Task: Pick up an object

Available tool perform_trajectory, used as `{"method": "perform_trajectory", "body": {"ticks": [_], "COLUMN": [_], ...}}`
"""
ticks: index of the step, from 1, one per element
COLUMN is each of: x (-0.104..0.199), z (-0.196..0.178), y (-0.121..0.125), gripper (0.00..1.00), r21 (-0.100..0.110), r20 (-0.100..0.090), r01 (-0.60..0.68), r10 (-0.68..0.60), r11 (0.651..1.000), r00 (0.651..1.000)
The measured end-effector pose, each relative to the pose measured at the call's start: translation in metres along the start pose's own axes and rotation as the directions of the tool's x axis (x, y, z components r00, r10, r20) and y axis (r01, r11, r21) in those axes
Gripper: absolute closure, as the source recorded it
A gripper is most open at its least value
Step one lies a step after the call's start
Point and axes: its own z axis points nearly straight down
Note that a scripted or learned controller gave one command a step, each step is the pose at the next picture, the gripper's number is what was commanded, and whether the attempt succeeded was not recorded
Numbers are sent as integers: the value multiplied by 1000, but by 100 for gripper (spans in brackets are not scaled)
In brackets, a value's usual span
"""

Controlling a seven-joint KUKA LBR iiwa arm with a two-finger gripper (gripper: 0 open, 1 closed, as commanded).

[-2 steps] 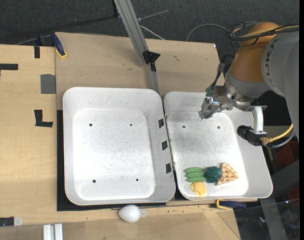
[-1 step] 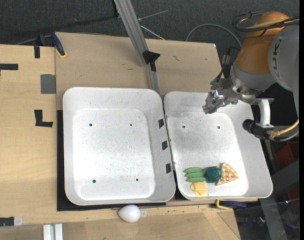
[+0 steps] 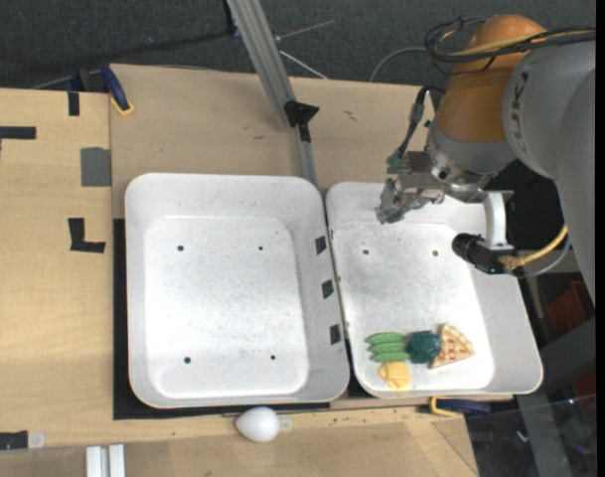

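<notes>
Several small toy foods lie at the near edge of the right bin (image 3: 501, 306): a green pea pod (image 3: 385, 344), a dark green broccoli piece (image 3: 422, 345), a yellow piece (image 3: 395, 373) and a pizza slice (image 3: 452, 347). My gripper (image 3: 392, 207) hangs over the far left part of the right bin, well away from those toys. Nothing shows between its fingertips, and the view is too small to tell how they stand.
The left bin (image 3: 143, 266) sits beside the right one. A white egg-shaped object (image 3: 257, 424) lies on the bench in front of the left bin. A grey metal pole (image 3: 272, 68) slants in from the top. A blue and yellow clamp (image 3: 117, 91) sits at the bench's far left.
</notes>
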Motion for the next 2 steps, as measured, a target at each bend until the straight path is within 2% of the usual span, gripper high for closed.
{"method": "perform_trajectory", "body": {"ticks": [1, 2], "x": [61, 111], "z": [-10, 1], "y": [-5, -12], "gripper": [100, 100], "r21": [0, 2], "r20": [-1, 1], "r01": [2, 1], "r10": [-2, -1], "r11": [1000, 1000], "r00": [1000, 1000]}}
